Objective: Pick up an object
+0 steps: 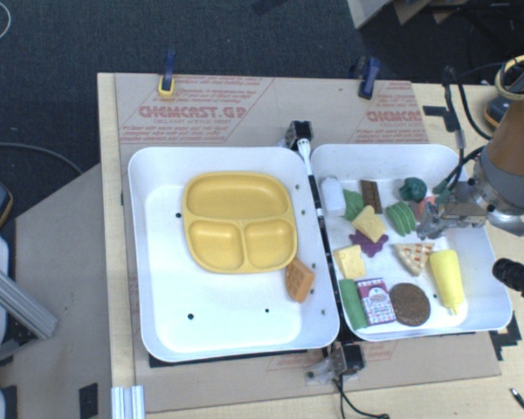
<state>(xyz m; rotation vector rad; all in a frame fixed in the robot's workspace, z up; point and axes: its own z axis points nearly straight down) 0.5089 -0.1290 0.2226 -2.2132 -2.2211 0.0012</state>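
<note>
My gripper point(430, 223) hangs low over the right bin point(472, 321), near its right side. It is beside a green ridged toy point(400, 217) and just above a pizza slice point(413, 256). A dark green broccoli point(411, 188) lies just behind it. The same bin also holds a yellow corn cob point(447, 278), a brown cookie point(410, 304), a red and white box point(375, 300), a cheese wedge point(368, 223), a brown bar point(371, 195) and a white piece point(332, 195). I see nothing held.
The left bin point(157, 312) holds a yellow divided plate point(240, 221) and a brown waffle piece point(299, 279) by its right wall. A black divider rail point(313, 203) runs between the bins. Clamps point(167, 84) sit at the board's far edge.
</note>
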